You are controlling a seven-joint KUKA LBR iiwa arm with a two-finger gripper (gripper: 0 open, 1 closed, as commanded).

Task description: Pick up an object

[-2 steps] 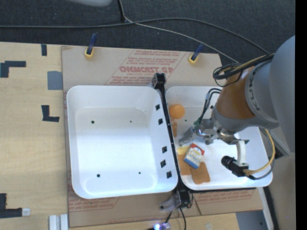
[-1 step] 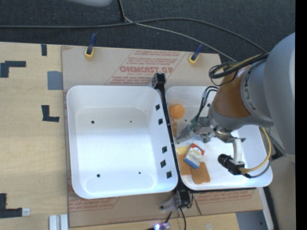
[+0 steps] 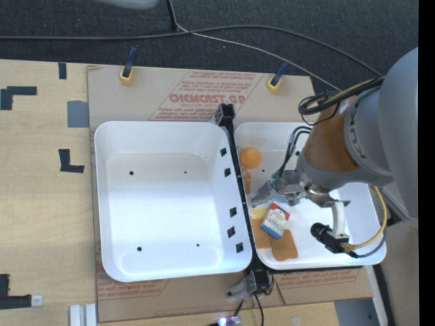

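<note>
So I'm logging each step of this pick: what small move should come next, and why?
Probably a short drop straight down. The gripper hangs in the right bin just above the small white and blue packet, with the orange ball farther off, so the packet looks like the nearest thing to close on.

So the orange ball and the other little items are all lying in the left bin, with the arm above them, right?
Not quite. The camera view shows the orange ball and the other small items in the right bin, not the left bin. The arm is indeed above them.
</note>
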